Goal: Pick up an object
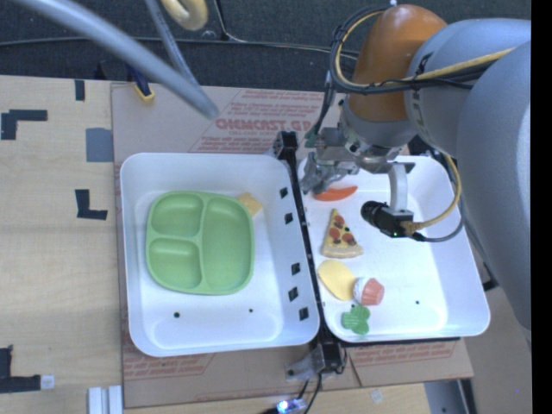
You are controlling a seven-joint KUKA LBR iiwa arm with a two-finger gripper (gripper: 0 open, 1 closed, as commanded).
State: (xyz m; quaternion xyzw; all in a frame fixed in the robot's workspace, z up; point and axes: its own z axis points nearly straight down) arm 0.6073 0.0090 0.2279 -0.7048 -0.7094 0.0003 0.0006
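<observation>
My gripper (321, 178) hangs low over the far left corner of the right bin (448, 304), close to the divider between the bins. Right under and just in front of it lies a thin red-orange piece (336, 193), touching or nearly touching the gripper; I cannot tell which. Nearer the front lie a toy pizza slice (341, 234), a pale yellow piece (335, 279), a red and white piece (370, 291) and a green broccoli-like piece (355, 319).
The left bin (142, 317) holds a green divided plate (200, 241) with a small yellow piece (250, 203) at its far right corner. A black cable plug (385, 217) hangs off the wrist over the right bin. The arm's bulk covers that bin's far right.
</observation>
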